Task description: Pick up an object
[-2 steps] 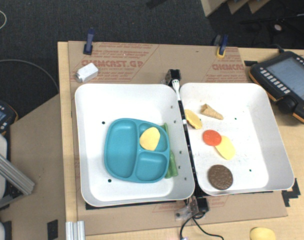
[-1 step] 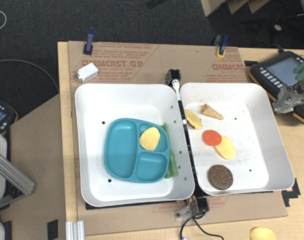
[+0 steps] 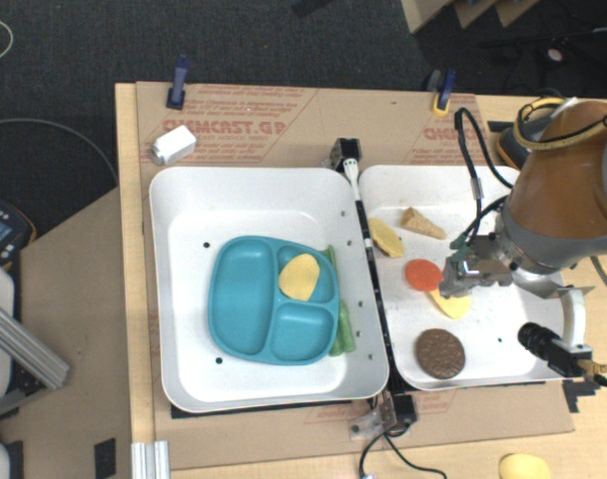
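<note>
Overhead, 2 white bins side by side on a cardboard-topped bench, arm reaching in from the right.

Leftmost, left bin (image 3: 174,267) with a teal divided plate (image 3: 269,302); pale yellow round piece (image 3: 301,277) resting in its upper right compartment; green strip (image 3: 339,312) wedged just beside the plate's right edge. Next, right bin (image 3: 483,183): yellow banana-like piece (image 3: 385,238) near the left wall, tan wedge (image 3: 421,224) just above and right of it, orange-red disc (image 3: 421,274) mid-bin, brown round cookie-like disc (image 3: 440,352) near the front wall. Then gripper (image 3: 455,279) low over the bin, just right of the orange-red disc, directly above a yellow piece (image 3: 453,305) partly hidden beneath it. Cannot tell finger spread from this angle; nothing seen held between them.
</note>
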Available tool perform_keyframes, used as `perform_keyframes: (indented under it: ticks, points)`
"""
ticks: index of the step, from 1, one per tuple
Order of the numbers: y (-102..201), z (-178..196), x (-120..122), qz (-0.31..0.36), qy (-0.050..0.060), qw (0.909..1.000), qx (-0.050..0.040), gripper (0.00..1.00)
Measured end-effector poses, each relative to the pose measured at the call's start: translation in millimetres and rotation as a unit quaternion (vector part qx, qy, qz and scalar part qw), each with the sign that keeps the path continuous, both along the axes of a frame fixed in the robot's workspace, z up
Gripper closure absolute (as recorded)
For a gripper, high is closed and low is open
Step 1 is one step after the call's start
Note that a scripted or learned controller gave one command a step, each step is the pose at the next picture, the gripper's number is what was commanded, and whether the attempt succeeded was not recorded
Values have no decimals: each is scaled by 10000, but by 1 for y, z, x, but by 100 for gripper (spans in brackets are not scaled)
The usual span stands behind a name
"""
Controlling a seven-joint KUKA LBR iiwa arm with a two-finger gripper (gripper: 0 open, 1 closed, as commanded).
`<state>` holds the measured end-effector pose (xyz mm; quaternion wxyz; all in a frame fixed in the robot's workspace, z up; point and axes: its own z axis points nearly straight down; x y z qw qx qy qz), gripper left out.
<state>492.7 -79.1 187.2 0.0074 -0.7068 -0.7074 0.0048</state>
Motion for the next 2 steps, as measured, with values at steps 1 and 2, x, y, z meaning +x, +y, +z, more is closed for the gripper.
perform_keyframes:
  ticks: [1, 2]
  points:
    - [-21, -104, -16, -23, -50, 10000, -13, 100]
    - [-13, -103, -14, -7, -76, 10000, -9, 100]
